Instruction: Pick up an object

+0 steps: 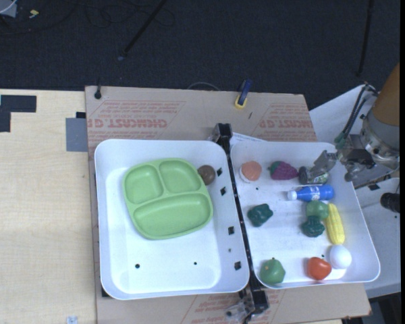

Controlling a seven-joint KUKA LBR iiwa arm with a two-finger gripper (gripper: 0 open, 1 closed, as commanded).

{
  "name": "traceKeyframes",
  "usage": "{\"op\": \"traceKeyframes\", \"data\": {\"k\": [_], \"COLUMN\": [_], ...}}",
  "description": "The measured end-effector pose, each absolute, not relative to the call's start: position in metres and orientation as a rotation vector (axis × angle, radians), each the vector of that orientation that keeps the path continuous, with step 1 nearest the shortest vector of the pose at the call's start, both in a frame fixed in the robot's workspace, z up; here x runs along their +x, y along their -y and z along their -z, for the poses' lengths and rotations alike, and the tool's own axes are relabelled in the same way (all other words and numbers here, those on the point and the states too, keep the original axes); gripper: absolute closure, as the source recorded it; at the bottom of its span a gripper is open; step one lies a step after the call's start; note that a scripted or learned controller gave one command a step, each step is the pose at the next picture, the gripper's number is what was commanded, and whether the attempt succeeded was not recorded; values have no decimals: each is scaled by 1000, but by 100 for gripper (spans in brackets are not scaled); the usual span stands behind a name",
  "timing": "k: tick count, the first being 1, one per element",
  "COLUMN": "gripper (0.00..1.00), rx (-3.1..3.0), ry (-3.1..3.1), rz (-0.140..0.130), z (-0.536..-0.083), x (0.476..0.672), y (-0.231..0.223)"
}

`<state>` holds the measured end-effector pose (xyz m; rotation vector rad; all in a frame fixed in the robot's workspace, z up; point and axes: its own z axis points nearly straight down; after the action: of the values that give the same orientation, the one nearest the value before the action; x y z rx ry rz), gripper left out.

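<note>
Rt bin | fingers open, nothing held | above blue bottle

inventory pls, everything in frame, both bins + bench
green three-section plastic plate: 1, green, left bin
small brown ball: 1, brown, left bin, by the plate's right edge
round orange-pink piece: 1, right bin, top left
purple toy: 1, right bin, top
blue-and-white bottle: 1, lying flat, right bin
dark green toys: 3, right bin middle
yellow corn toy: 1, right bin, right side
white egg: 1, bottom right corner
red tomato toy: 1, beside the egg
green apple toy: 1, bottom left corner
white bins: 2, side by side
pincer: 1, grey, above the bottle
</note>
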<state>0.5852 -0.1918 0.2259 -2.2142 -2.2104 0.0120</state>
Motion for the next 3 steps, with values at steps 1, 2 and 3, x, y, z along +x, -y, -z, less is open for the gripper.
{"op": "traceKeyframes", "data": {"k": [1, 2, 3], "gripper": [0, 0, 0], "rx": [-2221, -2214, -2211], "ry": [2221, 2220, 2223], "rz": [-1, -5, -4], "z": [-234, -171, -127], "x": [588, 591, 593], "y": [192, 184, 178]}}
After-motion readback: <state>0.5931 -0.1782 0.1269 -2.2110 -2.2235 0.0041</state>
